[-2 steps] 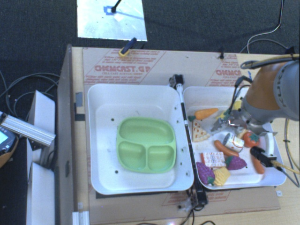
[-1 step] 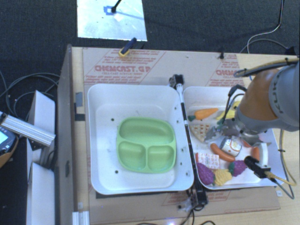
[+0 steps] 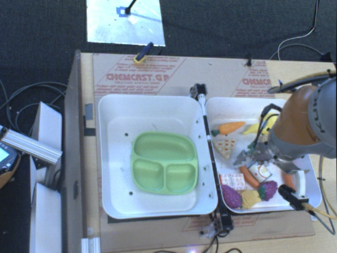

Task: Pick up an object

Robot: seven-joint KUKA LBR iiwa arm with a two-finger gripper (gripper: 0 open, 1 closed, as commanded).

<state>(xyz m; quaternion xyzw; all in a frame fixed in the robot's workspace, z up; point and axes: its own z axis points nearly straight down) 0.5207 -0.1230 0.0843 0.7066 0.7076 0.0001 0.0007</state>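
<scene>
My gripper (image 3: 251,158) hangs low over the middle of the right bin (image 3: 237,107), below the grey arm with its orange band (image 3: 295,117). Right under and around it lie toy foods: an orange sausage-like piece (image 3: 249,177), a small white piece (image 3: 261,171) and a waffle-patterned wedge (image 3: 224,147). An orange carrot (image 3: 231,127) and a yellow banana (image 3: 261,126) lie toward the back. Along the front sit a pink wafer (image 3: 234,181), a purple eggplant (image 3: 230,196), yellow corn (image 3: 250,197) and purple grapes (image 3: 268,189). The arm hides part of the bin's right side.
The left bin (image 3: 113,141) holds a green divided plate (image 3: 164,163). A raised divider (image 3: 207,141) runs between the two bins. Cables trail off the bench at the right and left, and a small yellow-tipped tool (image 3: 142,54) lies at the bench's back edge.
</scene>
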